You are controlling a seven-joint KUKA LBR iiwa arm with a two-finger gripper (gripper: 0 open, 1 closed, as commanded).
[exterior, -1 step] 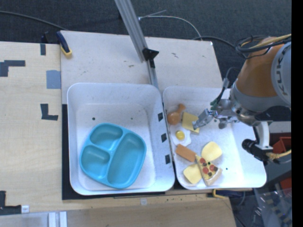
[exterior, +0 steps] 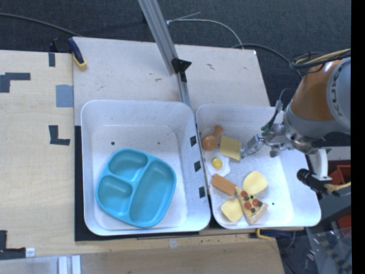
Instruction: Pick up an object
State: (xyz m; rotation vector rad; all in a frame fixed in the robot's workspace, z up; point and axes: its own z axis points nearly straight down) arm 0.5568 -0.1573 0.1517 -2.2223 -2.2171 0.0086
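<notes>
A grey robot arm (exterior: 319, 107) with an orange band is reaching in from the right of the frame, its gripper (exterior: 251, 146) hanging low over the right-hand white bin (exterior: 296, 210), just beside a pale yellow cheese-like block (exterior: 230, 148); nothing is showing between the fingers, and from this slant it is not possible to tell whether they are spread or closed. Toy food is lying scattered across the left half of that bin: an orange-brown piece (exterior: 210, 140) at the upper left, a fried egg (exterior: 217, 164) below it, an orange sausage-like piece (exterior: 223, 184), a yellow chip-shaped piece (exterior: 254, 182), a pizza slice (exterior: 252, 205) and another yellow piece (exterior: 231, 209) near the bottom edge. In the left-hand white bin (exterior: 137, 110), a blue divided plate (exterior: 136, 187) is sitting at lower centre.
</notes>
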